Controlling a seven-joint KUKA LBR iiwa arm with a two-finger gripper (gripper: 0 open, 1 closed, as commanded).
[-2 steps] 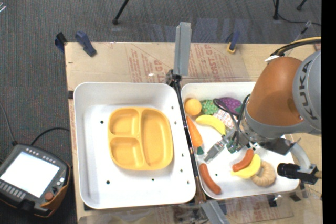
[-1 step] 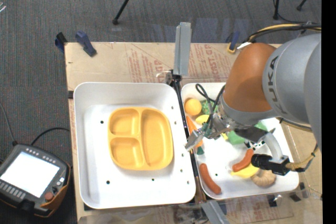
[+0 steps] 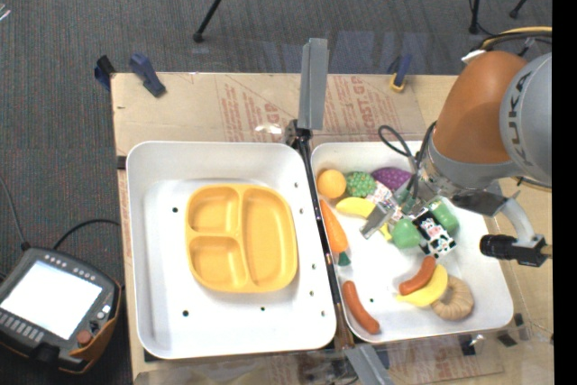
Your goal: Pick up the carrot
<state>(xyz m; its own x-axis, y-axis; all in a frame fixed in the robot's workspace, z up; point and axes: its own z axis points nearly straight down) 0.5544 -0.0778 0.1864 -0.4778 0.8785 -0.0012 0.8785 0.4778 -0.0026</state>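
Slim orange toy carrot (image 3: pixel 334 230) lies flat at the left wall of the right-hand shallow white bin (image 3: pixel 491 307), long axis running toward and away from the camera. My claw (image 3: pixel 379 221) hangs just right of it, above the yellow toy banana (image 3: pixel 355 207). Its metal fingers hold nothing; how wide they stand I cannot tell.

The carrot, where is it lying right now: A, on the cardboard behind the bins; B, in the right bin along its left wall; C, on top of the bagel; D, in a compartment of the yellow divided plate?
B: the carrot lies lengthwise against the left wall of the right bin, just below the orange.
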